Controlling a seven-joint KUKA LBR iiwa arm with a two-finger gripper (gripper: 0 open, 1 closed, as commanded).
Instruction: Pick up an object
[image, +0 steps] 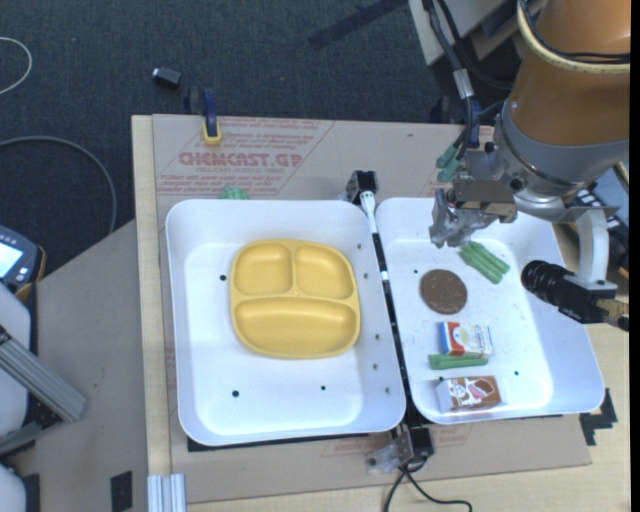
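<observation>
Approach step: claw low near right bin's far edge, beside green piece; spread not discernible. Next: centre over green piece, descend, close.

cardboard sheet | red print "CHEMCAST" | rest of print too blurred to read

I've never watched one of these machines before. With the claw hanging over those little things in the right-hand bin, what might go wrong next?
The gripper hovers between the brown disc and the green piece, which lie close together, so it might nudge one while going for the other. The disc looks flat and could be hard to pinch. The small cartons sit near the bin's front wall, which may crowd the fingers.
</observation>
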